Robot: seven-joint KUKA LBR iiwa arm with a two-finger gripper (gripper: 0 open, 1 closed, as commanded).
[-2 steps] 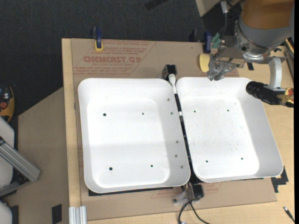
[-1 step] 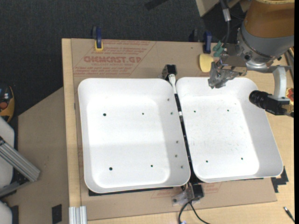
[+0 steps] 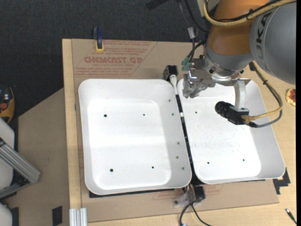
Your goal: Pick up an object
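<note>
My gripper (image 3: 191, 87) hangs under the grey and orange wrist, low over the far left corner of the right white bin (image 3: 230, 149). It sits close to the seam that divides this bin from the left white bin (image 3: 127, 131). The wrist's bulk covers the bin's far edge, and whatever lies under the gripper is hidden. A black cylindrical unit (image 3: 230, 113) with a yellow cable juts from the arm over the right bin's middle.
Both bins rest on a brown cardboard sheet (image 3: 117, 55). A blue clamp (image 3: 98, 37) holds its far edge and a black fitting (image 3: 169, 72) sits at the seam's far end. An aluminium rail (image 3: 19, 163) lies off the bench at the left.
</note>
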